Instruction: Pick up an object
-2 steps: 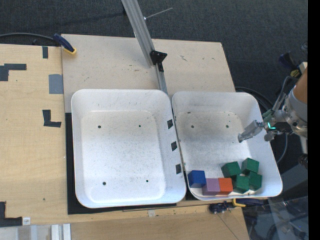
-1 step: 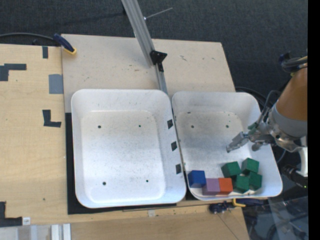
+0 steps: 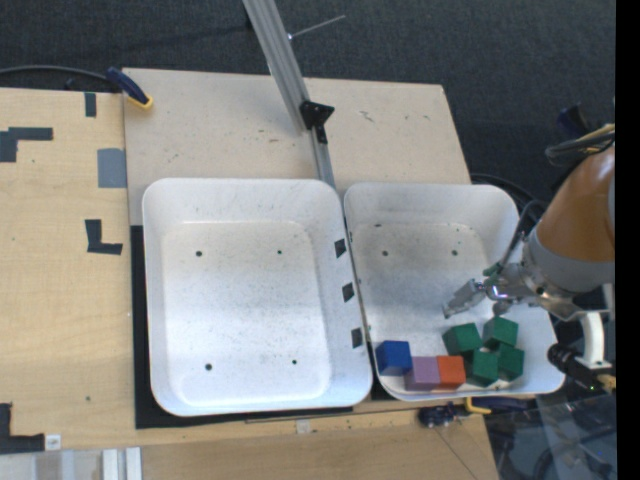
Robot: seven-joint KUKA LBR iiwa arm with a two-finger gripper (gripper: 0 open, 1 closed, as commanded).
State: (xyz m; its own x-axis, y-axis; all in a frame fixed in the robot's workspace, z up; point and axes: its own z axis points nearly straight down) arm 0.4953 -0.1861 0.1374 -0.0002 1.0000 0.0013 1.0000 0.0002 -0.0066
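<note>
Camera view looks down at a slant on two white bins that stand side by side and touch along their inner rims. The left bin (image 3: 245, 293) has a bare floor. The right bin (image 3: 420, 228) carries all the blocks, and they crowd its near right corner, close to the near rim and to the right rim.

The blue block (image 3: 393, 356) sits just beside the inner wall, with the purple block (image 3: 426, 372) and the orange block (image 3: 451, 370) touching each other in a row along the near rim. To the right of them the green blocks (image 3: 485, 350) lie in a tight cluster, several turned at different angles. All these blocks look near cubic, so no clear long axis is seen.

The far half of the right bin is open floor, so there is free room toward the far wall and the inner wall, while the corner with the blocks is narrow.

The arm comes in over the right rim, and the gripper (image 3: 470, 298) hangs over the floor just beyond the green cluster, pointing to the left. Its fingers seem spread with nothing between them, but the picture is small and soft there.
</note>
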